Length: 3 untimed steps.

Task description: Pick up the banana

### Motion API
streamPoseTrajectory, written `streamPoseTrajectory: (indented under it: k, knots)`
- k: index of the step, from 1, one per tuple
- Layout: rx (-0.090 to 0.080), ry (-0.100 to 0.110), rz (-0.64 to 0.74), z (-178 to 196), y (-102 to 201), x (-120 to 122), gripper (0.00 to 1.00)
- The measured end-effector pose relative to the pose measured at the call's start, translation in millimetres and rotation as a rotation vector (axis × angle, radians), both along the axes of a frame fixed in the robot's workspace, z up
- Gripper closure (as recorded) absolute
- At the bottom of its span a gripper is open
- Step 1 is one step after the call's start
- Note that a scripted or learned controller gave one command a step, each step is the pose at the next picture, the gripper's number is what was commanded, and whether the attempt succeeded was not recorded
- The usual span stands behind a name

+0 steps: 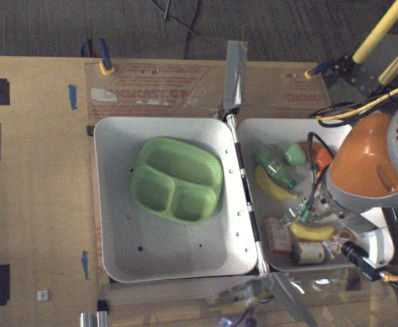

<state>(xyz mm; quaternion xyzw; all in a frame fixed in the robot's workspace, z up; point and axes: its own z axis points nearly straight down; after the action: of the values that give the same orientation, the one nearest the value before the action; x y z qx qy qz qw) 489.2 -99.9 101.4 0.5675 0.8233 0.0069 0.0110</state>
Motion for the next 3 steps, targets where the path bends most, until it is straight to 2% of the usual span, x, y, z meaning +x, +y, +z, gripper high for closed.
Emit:
streamPoseTrajectory:
  k: [1,2,3]
  knots:
    - [0.002,0.032,-0.111,80,68,53,1.00]
    - [0.000,0.030,-0.066,79,73,77,1.00]
    - [0.001,0.030,-0.234,79,98,131,1.00]
